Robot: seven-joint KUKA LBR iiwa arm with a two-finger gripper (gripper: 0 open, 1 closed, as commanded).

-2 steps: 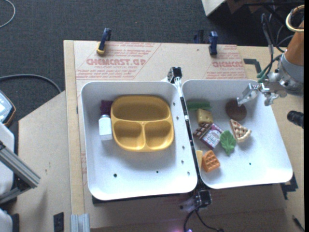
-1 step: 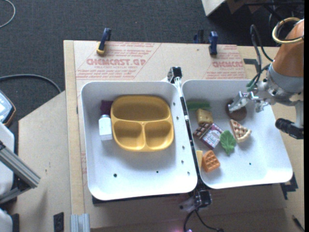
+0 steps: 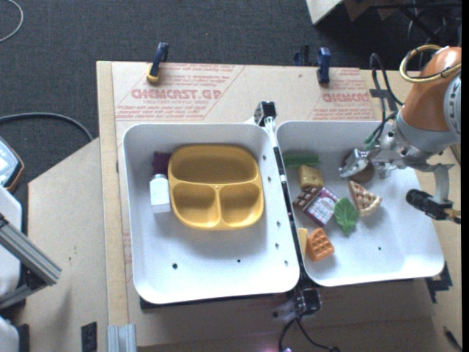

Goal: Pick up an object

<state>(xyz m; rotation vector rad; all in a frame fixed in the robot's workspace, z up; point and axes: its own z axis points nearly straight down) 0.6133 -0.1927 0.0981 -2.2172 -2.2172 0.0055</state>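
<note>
bench: brown board on dark carpet, two shallow white bins (image 3: 139,218) side by side
left bin: yellow divided plastic tray (image 3: 215,185), small white bottle (image 3: 160,193)
right bin: toy foods, waffle-patterned orange wedge (image 3: 319,244), green leaf (image 3: 346,215), pie slice (image 3: 364,197)
gripper (image 3: 359,166): low over right bin's upper middle, fingers' state cannot tell
handling: wedge looks light, stiff; pinch across its flat sides

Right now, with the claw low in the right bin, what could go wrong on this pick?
1. The toy food is packed close: the leaf touches the pizza slice and the wrapped bar, so a grasp may drag neighbours.
2. The claw sits by the pizza slice but over bare bin floor; it may close on nothing.
3. The waffle lies near the bin wall, hard to approach.
</note>
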